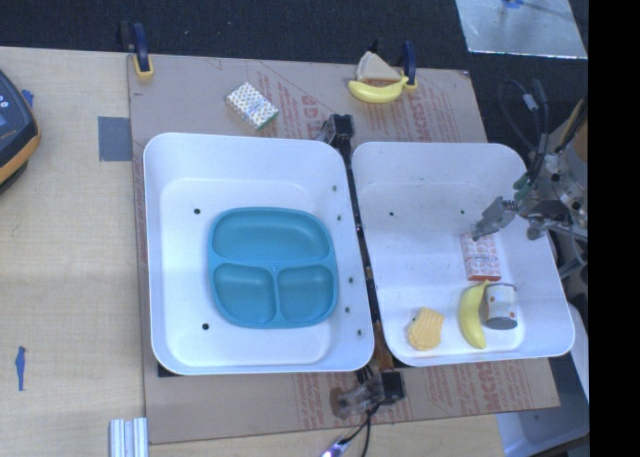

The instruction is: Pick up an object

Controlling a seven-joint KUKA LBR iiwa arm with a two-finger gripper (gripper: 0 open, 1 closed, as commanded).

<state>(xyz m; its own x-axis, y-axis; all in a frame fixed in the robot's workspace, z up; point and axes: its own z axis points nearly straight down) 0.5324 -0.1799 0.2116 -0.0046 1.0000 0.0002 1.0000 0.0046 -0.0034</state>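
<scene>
Camera view is looking down on two white bins, and the jaws [497,217] are hanging low over the right bin [420,175], just above the upper end of a red-and-white packet [482,258]. How far the jaws are standing apart I cannot tell; nothing is showing between them. The likely targets are lying close together in the near right corner: the packet, a yellow banana [471,317] and a small grey-and-white can [500,306] touching the banana, with a yellow corn-like piece [426,329] a little apart. That crowding is the risk: a descent could be nudging the packet flat against the floor or knocking a neighbour instead. The arm is being cut off at the right edge. The left bin [170,175] is holding a blue divided plate [272,267].
</scene>
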